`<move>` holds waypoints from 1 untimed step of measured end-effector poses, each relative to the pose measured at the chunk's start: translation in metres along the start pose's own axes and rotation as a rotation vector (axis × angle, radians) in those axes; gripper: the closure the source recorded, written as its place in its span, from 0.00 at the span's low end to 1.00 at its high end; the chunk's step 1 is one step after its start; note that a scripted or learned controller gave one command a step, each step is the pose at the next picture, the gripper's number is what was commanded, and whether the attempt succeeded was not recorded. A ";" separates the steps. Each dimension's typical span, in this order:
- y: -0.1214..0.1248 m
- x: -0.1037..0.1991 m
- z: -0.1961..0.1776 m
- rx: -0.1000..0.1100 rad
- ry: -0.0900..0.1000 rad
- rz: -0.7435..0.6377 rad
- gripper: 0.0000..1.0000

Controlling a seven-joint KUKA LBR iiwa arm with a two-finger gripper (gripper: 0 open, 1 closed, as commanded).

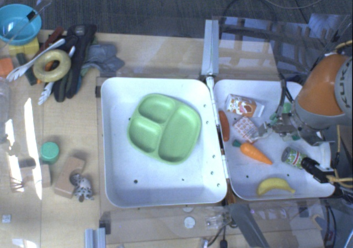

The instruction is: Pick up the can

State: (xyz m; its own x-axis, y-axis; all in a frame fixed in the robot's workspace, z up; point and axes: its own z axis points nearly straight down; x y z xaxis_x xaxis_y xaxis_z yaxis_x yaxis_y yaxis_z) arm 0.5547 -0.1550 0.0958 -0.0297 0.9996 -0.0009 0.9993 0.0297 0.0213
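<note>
The green divided plate [164,128] looks like smooth, glossy plastic. The white bins [113,147] are matt plastic; the bench [66,136] pale wood.

Legible text: partial white lettering "KU" on my grey arm housing [346,113], at right frame edge beside orange band; rest of word cut off. Small red-and-white printed packet [242,106] in right white bin [276,88]: printing present, too small to read. Clear crinkled wrapper [246,129] just below it: pattern only, no readable characters. Green-labelled can [294,157] lying in same bin: label blurred, unreadable.
</note>
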 end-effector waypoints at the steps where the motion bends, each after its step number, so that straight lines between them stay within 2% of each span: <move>1: -0.014 -0.035 -0.001 -0.005 0.016 0.002 0.00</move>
State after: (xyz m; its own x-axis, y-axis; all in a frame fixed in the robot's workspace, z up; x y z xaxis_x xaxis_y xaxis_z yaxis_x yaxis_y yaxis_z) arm 0.5413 -0.1903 0.0970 -0.0277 0.9995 0.0148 0.9993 0.0273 0.0266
